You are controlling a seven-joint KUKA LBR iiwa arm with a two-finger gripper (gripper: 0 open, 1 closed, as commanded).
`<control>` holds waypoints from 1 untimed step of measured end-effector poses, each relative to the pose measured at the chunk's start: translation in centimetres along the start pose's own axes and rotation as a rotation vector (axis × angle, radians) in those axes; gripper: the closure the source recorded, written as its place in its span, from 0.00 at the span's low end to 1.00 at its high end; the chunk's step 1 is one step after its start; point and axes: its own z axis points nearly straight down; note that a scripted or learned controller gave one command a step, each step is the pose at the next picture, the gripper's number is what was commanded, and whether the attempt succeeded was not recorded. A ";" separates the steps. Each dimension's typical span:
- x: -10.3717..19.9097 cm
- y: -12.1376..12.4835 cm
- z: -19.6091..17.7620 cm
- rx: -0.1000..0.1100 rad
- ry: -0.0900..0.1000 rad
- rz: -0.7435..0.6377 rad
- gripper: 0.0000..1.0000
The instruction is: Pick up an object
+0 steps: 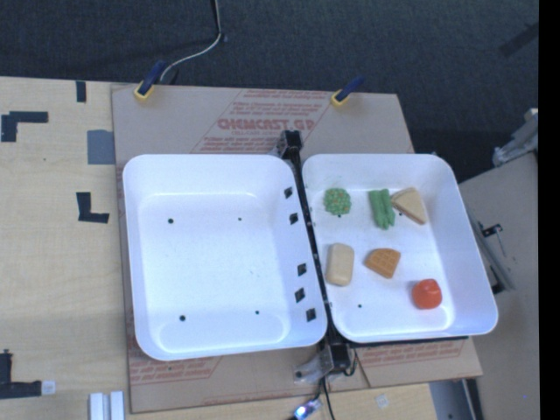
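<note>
Small red round toy [426, 294] sits by the right white bin's [468, 261] front wall, which could block my claw. Tan block [339, 263] and orange wedge [383, 262] lie close, risking a bump. Claw state: can't tell.

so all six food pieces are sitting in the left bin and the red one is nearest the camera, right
Not quite: the pieces are in the right bin, not the left bin. The camera view shows all six there, and the red piece is indeed the one nearest the camera.
</note>
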 end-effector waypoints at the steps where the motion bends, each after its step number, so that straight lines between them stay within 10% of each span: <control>1: -0.1 -5.1 -5.5 -0.013 -0.005 0.004 0.00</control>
